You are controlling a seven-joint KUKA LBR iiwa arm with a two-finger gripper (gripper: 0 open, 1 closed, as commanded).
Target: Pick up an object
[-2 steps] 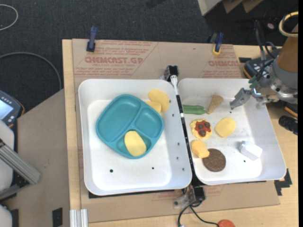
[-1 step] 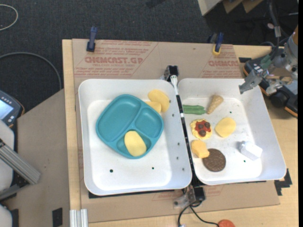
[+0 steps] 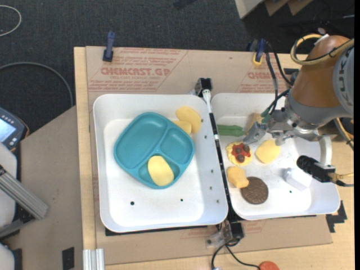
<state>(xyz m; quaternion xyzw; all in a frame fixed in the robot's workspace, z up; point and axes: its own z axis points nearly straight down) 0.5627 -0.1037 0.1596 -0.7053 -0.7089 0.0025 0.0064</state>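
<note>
In the camera view, the arm (image 3: 318, 89) reaches in from the right, and its gripper (image 3: 254, 131) is over the upper left part of the right bin (image 3: 278, 201). I cannot tell whether the gripper is released or clenched, because it is small, grey and mixed with cables.

The task names no certain object, so I judge that the 5 things in this bin are the candidates. The green piece (image 3: 228, 130) lies just beside the gripper, close to the wall between the 2 bins. The yellow disc with red topping (image 3: 239, 152) lies near, a little lower. The yellow lump (image 3: 268, 151) is just beside that disc. The small yellow piece (image 3: 237, 177) and the brown disc (image 3: 255, 190) lie lower, very close together. In the left bin (image 3: 107, 167), a blue plate (image 3: 140, 145) carries 1 yellow piece (image 3: 160, 170), and another yellow piece (image 3: 188, 117) sits at its upper right edge.

The green piece looks flat and lies near the wall, so the gripper could strike the wall or slide over the piece. The disc and the lump are close together, so a grasp could push 1 away or catch both.

The height of the gripper above the bin floor is hard to judge. The wrist covers some of the bin floor. What food each piece represents is not clear.
</note>
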